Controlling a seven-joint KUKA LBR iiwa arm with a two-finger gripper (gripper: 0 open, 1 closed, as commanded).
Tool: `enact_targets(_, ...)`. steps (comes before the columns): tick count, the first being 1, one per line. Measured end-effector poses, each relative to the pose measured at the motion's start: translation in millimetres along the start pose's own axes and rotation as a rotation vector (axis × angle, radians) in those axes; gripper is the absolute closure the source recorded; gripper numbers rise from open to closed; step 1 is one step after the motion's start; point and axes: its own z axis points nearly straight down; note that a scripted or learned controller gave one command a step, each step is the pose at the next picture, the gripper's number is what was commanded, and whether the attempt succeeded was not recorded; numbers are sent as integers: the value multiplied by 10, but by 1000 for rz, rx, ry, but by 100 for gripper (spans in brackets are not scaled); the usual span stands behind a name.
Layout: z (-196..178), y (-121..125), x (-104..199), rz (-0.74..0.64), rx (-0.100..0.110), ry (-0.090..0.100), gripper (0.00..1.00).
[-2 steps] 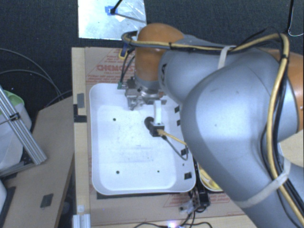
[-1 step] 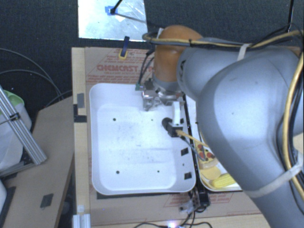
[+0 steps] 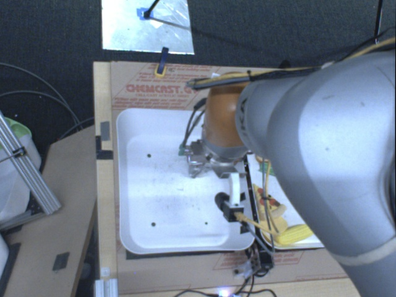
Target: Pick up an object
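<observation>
Nearest: yellow corn-like obj (image 3: 292, 232) lies in right bin (image 3: 307, 244), at its near edge, just beside the arm (image 3: 328, 153). A smaller pale piece (image 3: 276, 211) sits just behind it, mostly hidden. Left bin (image 3: 154, 228) is alongside, w/ the end effector (image 3: 199, 164) low over its right half, near the divide btwn bins and apart from the yellow obj. Can't tell if the end effector is released or clenched. Farther back: red-printed cardboard (image 3: 148, 86) under the bins, then a silvery sheet (image 3: 148, 23) on the dark floor.
</observation>
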Motion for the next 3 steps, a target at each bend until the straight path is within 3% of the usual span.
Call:
enact_targets(1, -1091, 682, -550, 4, -23, -1, 100)
enact_targets(2, -999, -202, -440, 0, -2, 1, 100)
enact_targets(3, -1134, 250, -885, 3, -13, -2, 100)
